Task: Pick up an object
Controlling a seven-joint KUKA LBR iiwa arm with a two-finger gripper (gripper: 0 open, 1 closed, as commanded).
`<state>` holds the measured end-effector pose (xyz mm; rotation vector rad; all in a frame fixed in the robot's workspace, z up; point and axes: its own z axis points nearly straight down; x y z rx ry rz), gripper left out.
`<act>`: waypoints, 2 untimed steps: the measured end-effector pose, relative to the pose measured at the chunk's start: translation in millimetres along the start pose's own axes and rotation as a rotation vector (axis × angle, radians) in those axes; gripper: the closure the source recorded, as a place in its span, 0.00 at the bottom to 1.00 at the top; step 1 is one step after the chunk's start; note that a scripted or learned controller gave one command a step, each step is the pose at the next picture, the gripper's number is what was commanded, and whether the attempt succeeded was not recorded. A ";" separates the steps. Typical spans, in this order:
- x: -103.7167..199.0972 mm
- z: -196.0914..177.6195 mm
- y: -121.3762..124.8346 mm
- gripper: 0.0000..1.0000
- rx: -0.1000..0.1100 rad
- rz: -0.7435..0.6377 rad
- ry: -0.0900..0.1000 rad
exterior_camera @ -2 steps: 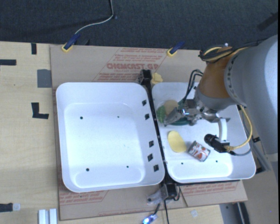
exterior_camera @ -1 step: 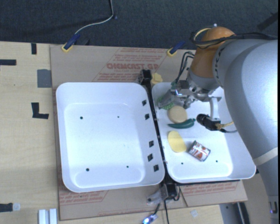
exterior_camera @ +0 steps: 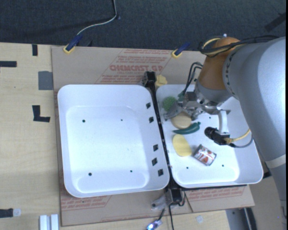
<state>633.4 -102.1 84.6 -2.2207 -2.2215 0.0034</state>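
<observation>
Over the right bin: the gripper is lowered among the objects at about ten o'clock of that bin's floor, close to the divider.
Jaws: whether they are released or clenched cannot be told (the wrist and cabling cover them from above).
Nearest objects: a pale potato-like piece lies just under the gripper, with a green leafy piece at its eleven o'clock and a green chilli at its four o'clock.
Other candidates: a yellow piece sits near the bin's centre, and a small can lies on its side at about five o'clock of it.
Right bin: all the objects are seen resting on its floor.
Left bin: nothing has been carried into it.
Progress: the approach is judged done; no object is seen lifted, so the grasp and the raise are left.
</observation>
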 end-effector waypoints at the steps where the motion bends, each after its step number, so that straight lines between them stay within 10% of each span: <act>1: 0.4 -9.2 0.6 1.00 0.001 -0.001 0.000; 2: 50.5 -106.3 2.5 1.00 -0.011 -0.006 0.003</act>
